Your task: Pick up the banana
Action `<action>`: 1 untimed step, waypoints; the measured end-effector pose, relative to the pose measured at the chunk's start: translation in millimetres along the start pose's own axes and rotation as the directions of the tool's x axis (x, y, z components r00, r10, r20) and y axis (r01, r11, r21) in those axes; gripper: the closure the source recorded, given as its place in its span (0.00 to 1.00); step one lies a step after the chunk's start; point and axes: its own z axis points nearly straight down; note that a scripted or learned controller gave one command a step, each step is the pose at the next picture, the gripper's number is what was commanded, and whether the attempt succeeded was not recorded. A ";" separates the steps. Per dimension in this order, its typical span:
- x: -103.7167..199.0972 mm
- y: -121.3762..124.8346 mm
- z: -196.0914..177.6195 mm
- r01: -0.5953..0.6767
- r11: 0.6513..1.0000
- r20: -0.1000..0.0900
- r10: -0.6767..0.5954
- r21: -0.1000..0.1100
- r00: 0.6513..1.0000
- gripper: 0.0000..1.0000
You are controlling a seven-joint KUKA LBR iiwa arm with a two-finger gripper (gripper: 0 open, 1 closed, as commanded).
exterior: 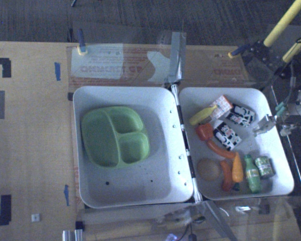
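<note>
The banana (202, 115) is yellow and lies in the upper left part of the right bin (276, 149), tilted, close to the divider between the bins. A small orange and white box (221, 105) touches its right end. My gripper (275, 123) hangs over the right rim of that bin, well to the right of the banana, with nothing seen in it.
Around the banana lie two cow-patterned cartons (227, 135), a red pepper (204, 131), a brown round fruit (208, 169), a carrot (237, 170), a green bottle (251, 174) and a can (264, 166). The left bin (160, 185) holds a green divided plate (114, 136).
</note>
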 end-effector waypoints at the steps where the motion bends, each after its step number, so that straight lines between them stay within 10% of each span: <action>1: -14.5 108.6 -7.7 -0.060 0.998 0.002 0.060 -0.003 0.998 0.00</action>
